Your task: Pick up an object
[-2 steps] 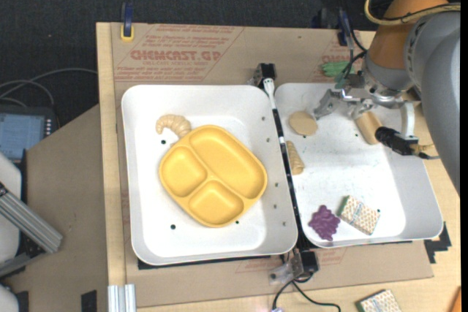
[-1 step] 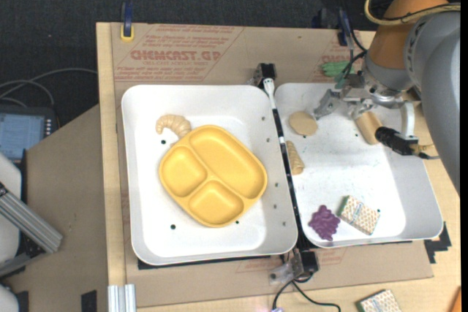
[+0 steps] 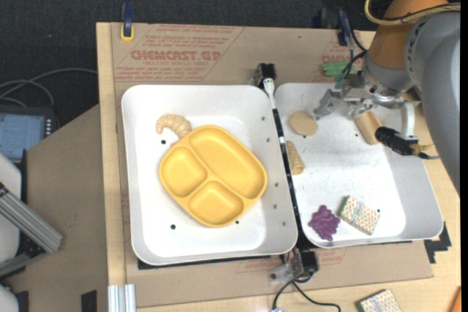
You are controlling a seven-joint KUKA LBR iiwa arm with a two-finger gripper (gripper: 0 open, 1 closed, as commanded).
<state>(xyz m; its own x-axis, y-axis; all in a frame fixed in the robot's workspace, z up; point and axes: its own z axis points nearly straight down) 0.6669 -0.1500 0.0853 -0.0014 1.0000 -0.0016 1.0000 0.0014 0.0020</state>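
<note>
We see the gripper [image 3: 349, 103] hovering low in the right bin [image 3: 409, 219], near the round biscuit [image 3: 303, 123] — its likely target; finger state unclear.

A tabletop [image 3: 219, 47] covered with brown printed cardboard is seen. Two shallow white bins are set on it side by side, touching along their inner edges: the left bin [image 3: 139, 179] and the right bin [image 3: 409, 186].
</note>
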